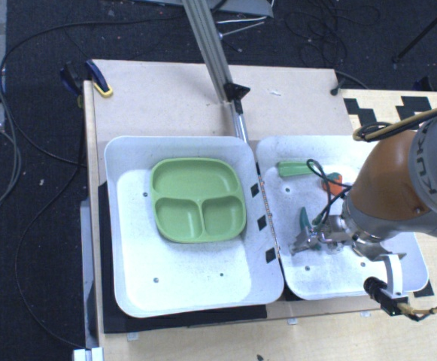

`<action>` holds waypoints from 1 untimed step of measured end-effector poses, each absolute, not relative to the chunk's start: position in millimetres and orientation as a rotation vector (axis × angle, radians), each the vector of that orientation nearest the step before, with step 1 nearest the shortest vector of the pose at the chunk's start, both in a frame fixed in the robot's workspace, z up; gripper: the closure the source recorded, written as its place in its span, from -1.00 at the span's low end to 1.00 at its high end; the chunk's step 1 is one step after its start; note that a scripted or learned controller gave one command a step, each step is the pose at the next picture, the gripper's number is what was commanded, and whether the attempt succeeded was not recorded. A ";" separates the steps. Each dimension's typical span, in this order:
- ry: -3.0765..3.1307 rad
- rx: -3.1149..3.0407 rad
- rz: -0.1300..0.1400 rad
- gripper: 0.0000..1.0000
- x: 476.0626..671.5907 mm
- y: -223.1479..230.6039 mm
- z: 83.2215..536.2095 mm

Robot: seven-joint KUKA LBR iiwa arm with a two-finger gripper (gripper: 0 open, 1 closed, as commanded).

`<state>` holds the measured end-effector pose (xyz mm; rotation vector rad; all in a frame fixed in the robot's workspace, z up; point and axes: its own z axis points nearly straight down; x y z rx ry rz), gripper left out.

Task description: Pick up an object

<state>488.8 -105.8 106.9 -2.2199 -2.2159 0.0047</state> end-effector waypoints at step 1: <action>-2.220 -2.225 -0.001 -1.00 489.5 -106.1 93.8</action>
